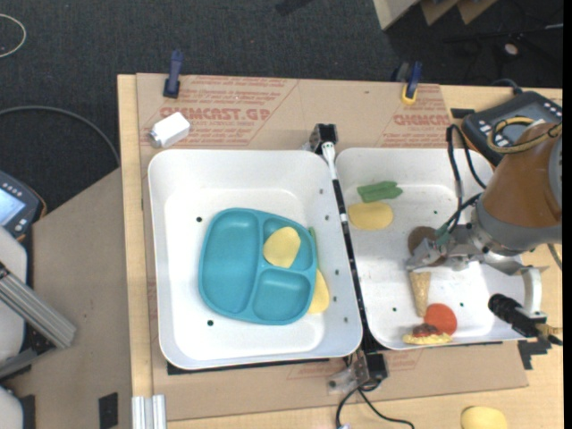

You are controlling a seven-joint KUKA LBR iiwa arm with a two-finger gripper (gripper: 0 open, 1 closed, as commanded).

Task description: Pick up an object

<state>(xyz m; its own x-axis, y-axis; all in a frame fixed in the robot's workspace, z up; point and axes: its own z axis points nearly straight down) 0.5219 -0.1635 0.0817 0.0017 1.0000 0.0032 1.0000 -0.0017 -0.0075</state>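
End effector (435, 250), whose opening cannot be told from above, is seen low in the right bin (393, 324) beside a brown piece (420, 239), while the cone (420, 290) lies just below it, long axis pointing toward the bin's near edge.

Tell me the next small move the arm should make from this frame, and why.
Probably a short descent onto the brown rounded object. The pincer sits right by it in the right white bin, nothing is visibly held, and the tan cone-shaped piece and red round toy lie farther toward the near wall.
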